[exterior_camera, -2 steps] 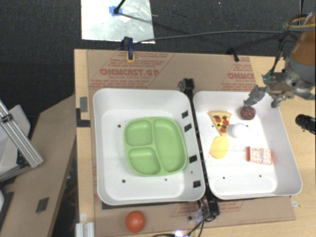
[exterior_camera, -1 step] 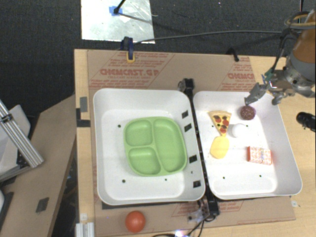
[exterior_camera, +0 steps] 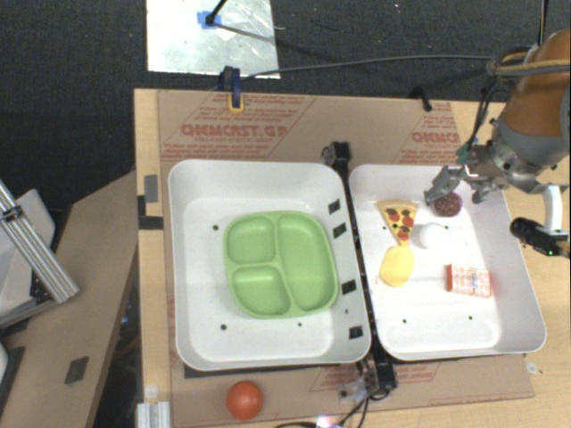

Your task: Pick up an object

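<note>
The right bin (exterior_camera: pixel 508 328) holds several small items: a pizza slice toy (exterior_camera: pixel 398 217), a white egg-like ball (exterior_camera: pixel 431 235), a yellow lemon-shaped piece (exterior_camera: pixel 397 266), a red-and-white packet (exterior_camera: pixel 468 280) and a dark red round piece (exterior_camera: pixel 448 206). My gripper (exterior_camera: pixel 461 189) hangs over the bin's far right part, open, with its fingers spread to either side just above the dark red piece. Nothing is held between them.
The left bin (exterior_camera: pixel 192 239) carries a green divided plate (exterior_camera: pixel 278 263). An orange-red ball (exterior_camera: pixel 244 399) lies on the bench in front of the left bin. A black divider clamp (exterior_camera: pixel 339 154) sits between the bins. My arm's orange band (exterior_camera: pixel 540 96) reaches in at the upper right.
</note>
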Robot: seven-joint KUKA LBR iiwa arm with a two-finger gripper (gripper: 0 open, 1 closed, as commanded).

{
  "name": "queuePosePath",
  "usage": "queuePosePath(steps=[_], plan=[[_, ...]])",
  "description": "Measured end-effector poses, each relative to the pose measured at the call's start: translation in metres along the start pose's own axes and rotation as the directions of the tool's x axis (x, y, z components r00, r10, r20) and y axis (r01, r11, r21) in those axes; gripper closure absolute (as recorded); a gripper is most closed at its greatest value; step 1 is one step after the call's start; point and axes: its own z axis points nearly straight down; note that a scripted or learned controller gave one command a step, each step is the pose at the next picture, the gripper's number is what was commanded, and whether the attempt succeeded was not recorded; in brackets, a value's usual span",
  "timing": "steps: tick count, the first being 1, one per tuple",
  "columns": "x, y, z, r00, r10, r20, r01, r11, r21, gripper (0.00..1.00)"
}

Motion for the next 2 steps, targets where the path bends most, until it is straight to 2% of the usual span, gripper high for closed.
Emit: queuePosePath(steps=[2], plan=[[-0.005, -0.002, 0.083, 1.000, 0.002, 0.000, -0.002, 1.000, -0.002, 0.00]])
